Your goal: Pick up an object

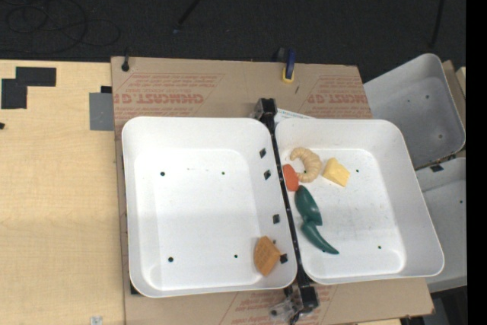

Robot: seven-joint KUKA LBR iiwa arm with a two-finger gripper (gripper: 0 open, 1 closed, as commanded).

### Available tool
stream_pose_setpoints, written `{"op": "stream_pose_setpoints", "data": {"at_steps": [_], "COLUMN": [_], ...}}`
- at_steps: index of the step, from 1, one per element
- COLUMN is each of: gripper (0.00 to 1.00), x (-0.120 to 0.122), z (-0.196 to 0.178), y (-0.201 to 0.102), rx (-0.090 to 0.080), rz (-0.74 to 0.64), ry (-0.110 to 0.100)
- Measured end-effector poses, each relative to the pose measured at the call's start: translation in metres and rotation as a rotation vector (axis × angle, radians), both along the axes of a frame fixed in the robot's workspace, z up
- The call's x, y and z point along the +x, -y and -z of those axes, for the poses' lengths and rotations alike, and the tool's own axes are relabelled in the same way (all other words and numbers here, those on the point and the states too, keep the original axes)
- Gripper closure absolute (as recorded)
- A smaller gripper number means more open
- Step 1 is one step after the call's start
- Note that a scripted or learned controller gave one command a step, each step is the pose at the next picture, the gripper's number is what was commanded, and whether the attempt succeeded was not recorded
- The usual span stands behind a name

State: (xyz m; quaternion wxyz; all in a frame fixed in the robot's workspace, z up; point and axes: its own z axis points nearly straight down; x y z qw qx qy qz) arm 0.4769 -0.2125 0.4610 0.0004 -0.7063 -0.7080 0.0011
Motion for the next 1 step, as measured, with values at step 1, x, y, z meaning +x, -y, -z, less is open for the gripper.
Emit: {"op": "stream_pose_setpoints", "data": {"at_steps": [1], "gripper": [1.00], "x": [-0.0004], "z": [-0.0428], "y": [-0.0578], "rx": [0.001], "rz": [-0.003], "ry": [0.005]}}
